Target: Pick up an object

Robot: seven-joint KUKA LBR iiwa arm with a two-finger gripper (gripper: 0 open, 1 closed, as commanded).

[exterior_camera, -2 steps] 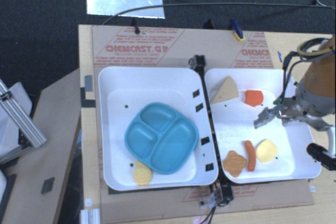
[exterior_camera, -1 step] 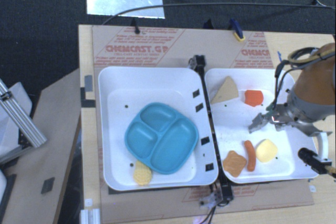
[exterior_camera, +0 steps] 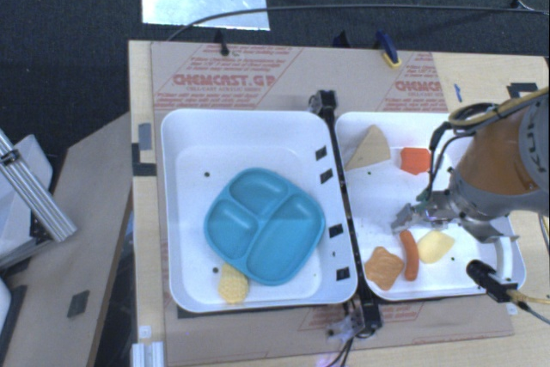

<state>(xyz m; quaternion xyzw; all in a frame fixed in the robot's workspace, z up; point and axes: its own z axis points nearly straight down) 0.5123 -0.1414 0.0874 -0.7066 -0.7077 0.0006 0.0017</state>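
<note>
**Orange, yellow and tan toy foods wait under the gripper**

Orange and tan set the near edge of the right bin [exterior_camera: 507,284]: a breaded nugget-like piece [exterior_camera: 383,267] at about seven o'clock in that bin, with a slim orange sausage [exterior_camera: 410,254] just beside it. Touching the sausage's far end lies a pale yellow lump [exterior_camera: 436,247], possibly a potato.

Right above that lump hangs the gripper [exterior_camera: 423,217], near the bin's centre. Its metal fingers point down and toward nine o'clock, but how far they are parted I cannot tell, and nothing is visibly between them.

Farther back, at eleven o'clock, rests a cream cheese wedge [exterior_camera: 369,148], and at twelve a small orange block [exterior_camera: 416,160].

In the left bin [exterior_camera: 185,185] a blue divided plate [exterior_camera: 264,224] fills the middle, with a yellow corn piece [exterior_camera: 231,283] at seven o'clock.

By my judgement this is the approach step, no grasp made yet. The likely target is the yellow lump or the sausage; the next move calls for a straight descent centred on one, since they touch.
</note>
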